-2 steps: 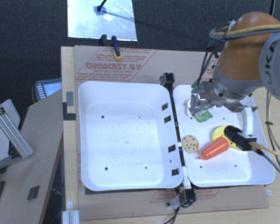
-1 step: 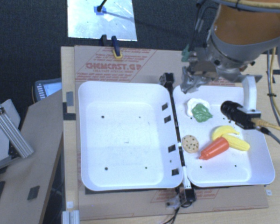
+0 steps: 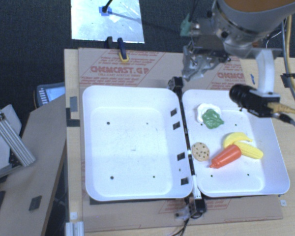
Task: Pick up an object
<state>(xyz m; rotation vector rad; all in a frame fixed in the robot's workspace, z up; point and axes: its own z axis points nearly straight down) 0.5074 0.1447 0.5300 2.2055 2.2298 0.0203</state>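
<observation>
Carrot beside cookie, banana

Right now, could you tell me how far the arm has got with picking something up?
Nothing looks picked yet. The carrot, banana, cookie and green toy all lie in the right bin. The gripper hangs above the bins' far edge, away from them. Still to do: descend, grasp, lift.

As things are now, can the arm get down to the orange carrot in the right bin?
Probably yes. The carrot lies uncovered in the right bin, with open space above it. The corn touches its upper end and the cookie lies close on its left, so a grasp there could nudge them.
</observation>
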